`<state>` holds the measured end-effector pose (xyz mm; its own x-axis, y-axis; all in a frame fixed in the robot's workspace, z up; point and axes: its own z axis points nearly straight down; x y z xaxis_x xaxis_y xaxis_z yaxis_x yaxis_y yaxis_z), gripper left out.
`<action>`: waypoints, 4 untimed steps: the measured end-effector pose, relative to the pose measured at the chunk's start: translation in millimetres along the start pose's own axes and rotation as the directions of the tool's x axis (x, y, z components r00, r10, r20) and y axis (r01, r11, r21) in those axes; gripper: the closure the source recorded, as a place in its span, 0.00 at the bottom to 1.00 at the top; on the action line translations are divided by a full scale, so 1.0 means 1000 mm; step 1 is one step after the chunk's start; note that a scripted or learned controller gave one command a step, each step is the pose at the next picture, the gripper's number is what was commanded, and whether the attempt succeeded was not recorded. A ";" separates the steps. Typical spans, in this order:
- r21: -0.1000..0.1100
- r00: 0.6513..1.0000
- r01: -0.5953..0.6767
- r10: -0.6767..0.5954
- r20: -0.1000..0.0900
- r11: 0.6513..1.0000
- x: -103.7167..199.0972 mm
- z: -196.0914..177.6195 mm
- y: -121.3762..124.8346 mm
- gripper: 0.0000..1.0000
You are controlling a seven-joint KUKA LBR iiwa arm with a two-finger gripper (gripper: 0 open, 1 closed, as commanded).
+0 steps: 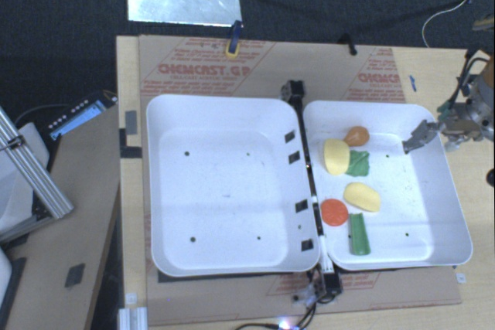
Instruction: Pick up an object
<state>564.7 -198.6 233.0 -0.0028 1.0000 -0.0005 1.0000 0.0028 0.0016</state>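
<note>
Toys (349, 185) left of end effector (418, 137)

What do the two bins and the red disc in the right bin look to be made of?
The bins look like thin moulded plastic, smooth and slightly glossy: rounded corners, raised rims, soft sheen. The red disc seems plastic or rubber with a matte, even colour; at this size I cannot tell which.

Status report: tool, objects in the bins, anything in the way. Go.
Tool at right bin's far right rim, nothing between its fingers. Six small objects clustered along that bin's left side, nearest the orange ball. Path to them open.
</note>
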 end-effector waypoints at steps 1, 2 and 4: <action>0.005 1.000 0.007 -0.007 -0.004 1.000 0.057 0.156 0.024 0.00; -0.019 1.000 0.012 -0.012 -0.002 1.000 0.139 0.012 0.072 0.00; -0.004 1.000 0.006 -0.006 0.000 1.000 0.211 0.037 0.106 1.00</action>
<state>669.9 12.4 196.5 -0.0091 1.0000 -0.0004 0.9999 0.0091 0.0057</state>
